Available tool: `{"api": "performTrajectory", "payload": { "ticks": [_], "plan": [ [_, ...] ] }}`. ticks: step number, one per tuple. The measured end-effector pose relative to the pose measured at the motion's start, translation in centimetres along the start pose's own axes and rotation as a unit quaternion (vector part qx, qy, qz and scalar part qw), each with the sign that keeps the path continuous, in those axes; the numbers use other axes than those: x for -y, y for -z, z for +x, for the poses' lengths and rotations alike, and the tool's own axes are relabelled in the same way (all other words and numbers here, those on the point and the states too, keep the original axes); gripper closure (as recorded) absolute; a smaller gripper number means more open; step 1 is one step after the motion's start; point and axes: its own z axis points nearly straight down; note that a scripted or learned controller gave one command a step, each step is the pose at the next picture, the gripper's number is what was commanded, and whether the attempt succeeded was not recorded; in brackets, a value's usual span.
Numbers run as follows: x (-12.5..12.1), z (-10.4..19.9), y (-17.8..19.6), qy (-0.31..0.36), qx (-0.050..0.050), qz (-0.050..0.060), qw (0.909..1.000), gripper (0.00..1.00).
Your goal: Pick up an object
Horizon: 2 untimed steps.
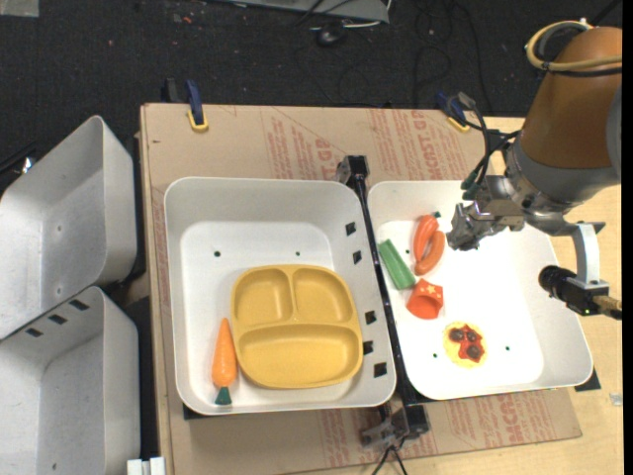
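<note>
Orange hot dog (427, 243) flat, right bin, by green stick (398, 263).

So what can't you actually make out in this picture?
- Claw: dark and small in the camera view; whether it is open or shut is unclear.
- Round yellow item: too small to identify.
- Carrot: its green tip lies in shadow against the yellow tray.

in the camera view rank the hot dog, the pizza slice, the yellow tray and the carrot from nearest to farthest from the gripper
From the gripper:
1. Hot dog, right bin, just to its left in view.
2. Pizza slice, right bin, toward the front edge.
3. Yellow tray, left bin.
4. Carrot, left bin, beyond the tray.
</note>
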Motion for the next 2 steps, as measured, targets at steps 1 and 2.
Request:
{"api": "performTrajectory", "payload": {
  "ticks": [1,2],
  "plan": [
    [-2.6,3.9,-1.9,0.000,0.000,0.001,1.0000,1.00],
    [-5.0,8.2,-1.7,0.000,-0.001,0.000,1.0000,1.00]
  ]
}}
